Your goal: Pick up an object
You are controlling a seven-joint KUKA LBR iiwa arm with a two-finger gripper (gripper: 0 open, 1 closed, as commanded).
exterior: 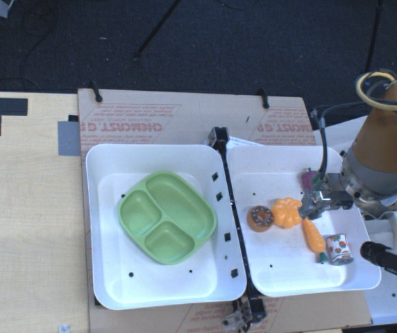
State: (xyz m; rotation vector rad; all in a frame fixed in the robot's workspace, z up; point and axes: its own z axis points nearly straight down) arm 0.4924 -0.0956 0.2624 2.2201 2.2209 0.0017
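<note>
In the right bin (282, 161) lie a brown donut (260, 218), an orange-yellow toy vegetable (288, 212), an orange carrot (314, 236) and a small patterned can (338, 248). A purple object (311, 180) shows partly behind the wrist. My gripper (312, 207) reaches in from the right and hangs low over the bin, just right of the orange-yellow vegetable and above the carrot's top end. Nothing visibly sits in its grasp.
The left bin (108, 269) holds a green divided plate (166, 216). A black divider (230, 214) runs between the two bins. The grey and orange arm (379, 151) covers the right bin's far right side.
</note>
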